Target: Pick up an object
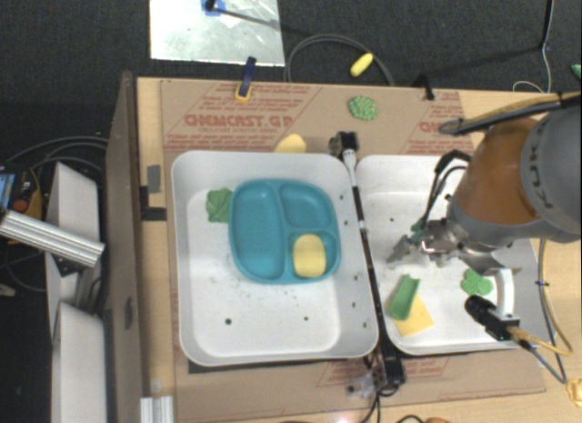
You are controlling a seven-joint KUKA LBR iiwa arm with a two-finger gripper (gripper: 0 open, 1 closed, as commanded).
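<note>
I log both bins as white, left bin [195, 321] and right bin [391, 185], on a tan bench sheet [273, 112] printed with red lettering, the floor beyond it black with a silvery foil square [214, 12] at the far left. In the left bin I see a teal divided plate [264, 230] carrying a pale yellow piece [309, 256], with a green leaf-like piece [219, 205] at its left edge. In the right bin I note a green-and-yellow sponge [407, 306] and a small green item [476, 283]; the arm [509, 176] reads grey with an orange band, and the gripper [405, 250] is grey metal.
</note>
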